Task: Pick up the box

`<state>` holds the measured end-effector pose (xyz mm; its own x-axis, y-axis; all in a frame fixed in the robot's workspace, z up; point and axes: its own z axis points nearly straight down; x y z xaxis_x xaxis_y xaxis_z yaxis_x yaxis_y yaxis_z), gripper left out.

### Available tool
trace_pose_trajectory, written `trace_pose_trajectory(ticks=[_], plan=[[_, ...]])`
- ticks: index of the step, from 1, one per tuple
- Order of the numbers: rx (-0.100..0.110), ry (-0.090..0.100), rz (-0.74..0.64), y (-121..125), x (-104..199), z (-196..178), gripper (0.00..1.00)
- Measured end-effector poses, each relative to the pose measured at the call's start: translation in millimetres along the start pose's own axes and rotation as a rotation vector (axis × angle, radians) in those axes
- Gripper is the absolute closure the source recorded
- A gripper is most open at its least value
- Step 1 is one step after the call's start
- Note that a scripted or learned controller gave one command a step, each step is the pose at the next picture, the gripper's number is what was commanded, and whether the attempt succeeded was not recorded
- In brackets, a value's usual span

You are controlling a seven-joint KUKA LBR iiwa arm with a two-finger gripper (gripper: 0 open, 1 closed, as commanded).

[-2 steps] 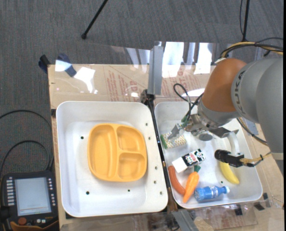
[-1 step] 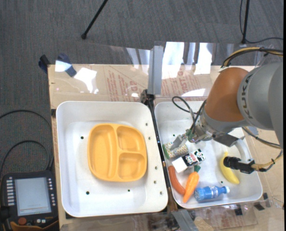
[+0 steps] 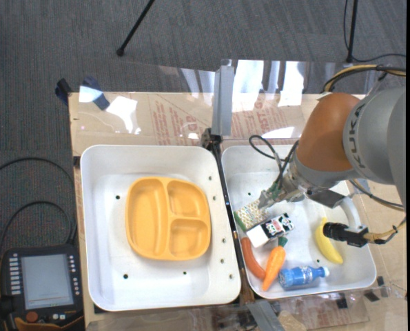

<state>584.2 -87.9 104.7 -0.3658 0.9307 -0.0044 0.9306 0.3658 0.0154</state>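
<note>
The box (image 3: 271, 229), a small white carton with black patches, lies tilted in the right bin (image 3: 360, 271), near its middle. My gripper (image 3: 268, 200) hangs just above and slightly behind the box, over a flat pale item with green dots (image 3: 247, 216) that lies against the box's left end. The grey arm with its orange band reaches in from the right and hides the back part of this bin. Nothing is visibly lifted off the bin floor.
Close around the box lie an orange carrot (image 3: 274, 265), a red sausage-like piece (image 3: 253, 257), a blue water bottle (image 3: 302, 276) and a yellow banana (image 3: 328, 242). The left bin (image 3: 101, 178) holds a yellow divided plate (image 3: 168, 218). A clear panel stands behind both bins.
</note>
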Motion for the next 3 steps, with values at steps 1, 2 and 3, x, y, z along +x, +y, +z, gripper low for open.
trace_pose_trajectory(ticks=[1, 2, 3], plan=[[0.000, 0.000, 0.000, 0, 0, 0, 0.00], [0.013, 0.004, 0.032, 41, -20, 16, 0.00], [0.018, 0.007, -0.002, 1, -2, 18, 0.00]])
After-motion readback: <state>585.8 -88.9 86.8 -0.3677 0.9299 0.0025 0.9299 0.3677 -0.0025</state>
